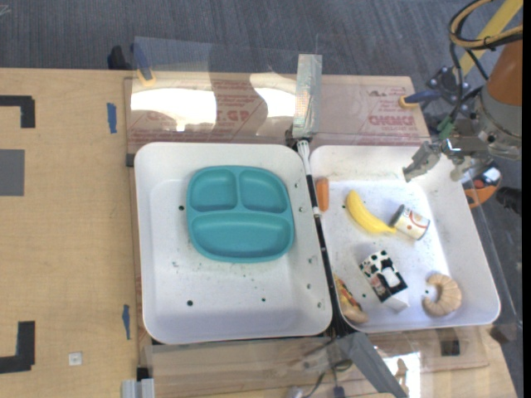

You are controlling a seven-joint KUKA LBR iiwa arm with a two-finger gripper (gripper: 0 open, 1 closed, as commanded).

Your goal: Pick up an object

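At right bin (477,230), 1 o'clock corner: gripper (440,157) hangs over the rim, fingers spread wide with nothing between them.
Arm: orange band (506,77) at frame 2 o'clock, reaching in from the right.
Right bin contents: banana (365,214) centre; small white cup (411,222) touching its 3 o'clock end; carrot (322,193) at 9 o'clock wall; black-and-white cow toy (382,276) at 6 o'clock; croissant (442,294) at 5 o'clock; pastry-like item (350,301) at 7 o'clock, unclear.
Left bin (158,247): teal divided plate (241,214), centre.
Progress: nothing grasped; target pick, descent, close, lift all remain.
Nearest candidate: cup, judged from gripper position.
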